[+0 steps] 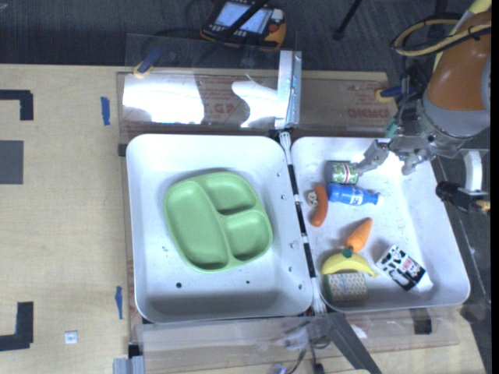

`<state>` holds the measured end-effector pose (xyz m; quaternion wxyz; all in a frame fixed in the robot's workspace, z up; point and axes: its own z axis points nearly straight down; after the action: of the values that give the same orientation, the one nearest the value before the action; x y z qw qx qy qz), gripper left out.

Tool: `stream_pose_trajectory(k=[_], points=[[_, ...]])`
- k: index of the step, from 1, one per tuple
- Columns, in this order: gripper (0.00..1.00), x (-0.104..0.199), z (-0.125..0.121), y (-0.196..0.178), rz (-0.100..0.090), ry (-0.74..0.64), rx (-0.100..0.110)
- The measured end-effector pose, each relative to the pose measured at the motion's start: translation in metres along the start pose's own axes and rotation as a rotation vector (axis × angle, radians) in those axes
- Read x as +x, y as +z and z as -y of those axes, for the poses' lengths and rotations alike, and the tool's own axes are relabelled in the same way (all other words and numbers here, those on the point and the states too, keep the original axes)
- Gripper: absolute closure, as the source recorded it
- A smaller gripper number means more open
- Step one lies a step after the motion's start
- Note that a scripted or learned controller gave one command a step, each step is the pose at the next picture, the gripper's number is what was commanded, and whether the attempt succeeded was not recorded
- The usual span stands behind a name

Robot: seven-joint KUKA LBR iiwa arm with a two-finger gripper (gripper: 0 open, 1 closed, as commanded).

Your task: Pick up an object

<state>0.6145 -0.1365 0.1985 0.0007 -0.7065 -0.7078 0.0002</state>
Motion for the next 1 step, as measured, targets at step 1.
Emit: stream_pose_trajectory(k=[1], points=[[0.00,0.0210,0.0276,0.0789,0.001,-0.061,-0.001]])
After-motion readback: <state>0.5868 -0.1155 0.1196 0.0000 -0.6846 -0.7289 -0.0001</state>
